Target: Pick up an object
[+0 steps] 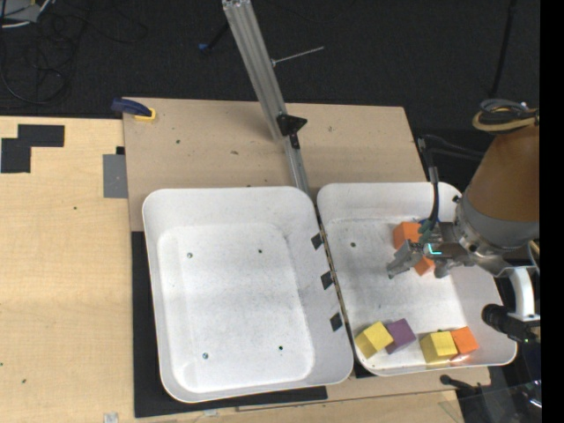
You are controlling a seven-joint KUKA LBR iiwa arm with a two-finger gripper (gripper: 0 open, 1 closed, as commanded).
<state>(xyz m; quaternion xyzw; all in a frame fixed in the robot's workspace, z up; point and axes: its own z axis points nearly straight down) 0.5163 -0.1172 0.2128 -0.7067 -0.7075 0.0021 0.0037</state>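
Observation:
My gripper (421, 260) reaches into the right bin (379, 210) from the right, low over its upper right part. An orange block (406, 233) sits just left of the gripper, touching or close to it. A second orange piece (424, 267) shows right under the gripper body, partly hidden. Near the bin's front edge lie a yellow block (374, 337), a purple block (401, 332), another yellow block (438, 346) and an orange block (463, 340).
The left bin (176, 218) lies beside the right one, with black clips along the shared rim. A slanted metal rail (264, 77) rises behind the bins. The arm's orange band (511, 170) hangs over the right bin's right edge.

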